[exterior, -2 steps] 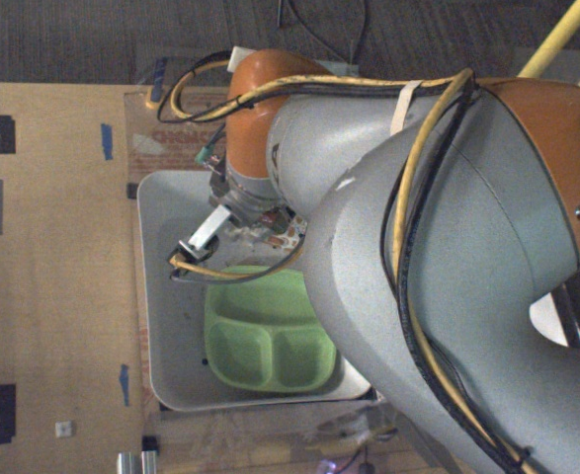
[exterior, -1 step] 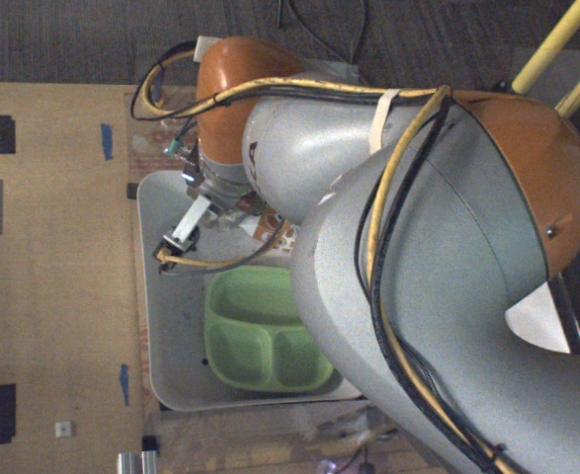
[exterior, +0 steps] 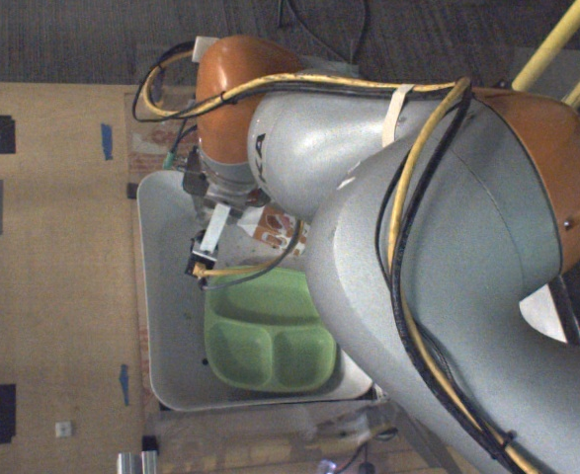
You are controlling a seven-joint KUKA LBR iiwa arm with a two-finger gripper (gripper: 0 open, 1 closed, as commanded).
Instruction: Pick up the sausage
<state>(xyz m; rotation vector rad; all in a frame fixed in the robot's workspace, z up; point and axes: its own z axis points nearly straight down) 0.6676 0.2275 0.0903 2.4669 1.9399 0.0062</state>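
Prob. sausage (exterior: pixel 275 230), reddish, just view-right of gripper (exterior: pixel 220 197), half under arm, axis unclear; gripper state can't tell.

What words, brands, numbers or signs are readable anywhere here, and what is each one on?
"KA": dark sideways letters on the grey arm, partly hidden; my reading is unsure.
Printed packet in the white bin, under the arm: orange and white print, too blurred to read.
Green divided tray and blue tape marks on the bench: no writing.
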